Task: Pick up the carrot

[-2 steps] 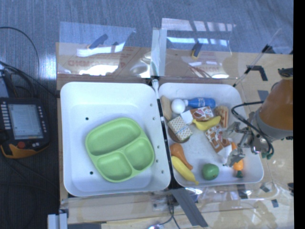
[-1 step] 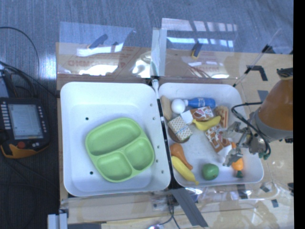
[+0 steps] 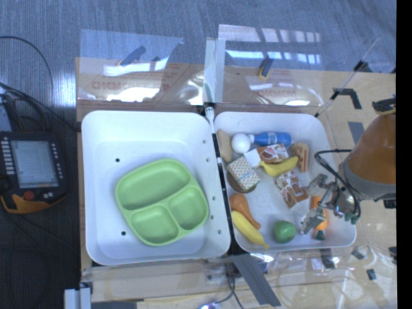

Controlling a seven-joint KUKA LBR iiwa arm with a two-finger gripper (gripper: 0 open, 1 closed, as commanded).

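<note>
Hand (image 3: 320, 212) of the grey arm (image 3: 376, 153), seen at the lower right corner of the right bin (image 3: 322, 131); whether it is released or clenched cannot be told, as small orange and dark parts are blurred together there.

Grey carpeted floor (image 3: 193, 5) is seen along the top and left of the view. A wood-coloured desk (image 3: 360, 95) is laid over it, with clear plastic sheets (image 3: 129, 50) standing at its far edge and catching the light. Two shallow white bins are set side by side on the desk.

The left bin (image 3: 103, 134) is occupied by a green divided plate (image 3: 162, 200). A control pendant (image 3: 31, 163) with a grey screen is placed on the floor to the left, with black cables attached.

Within the right bin, a blue bottle (image 3: 271, 138) and a white ball (image 3: 240, 143) are found at the far wall. A checkered packet (image 3: 243, 172) is found near the middle. The carrot (image 3: 242, 206) is placed against the left wall, touching a banana (image 3: 250, 229). A green round fruit (image 3: 283, 231) lies between the banana and the hand.
</note>
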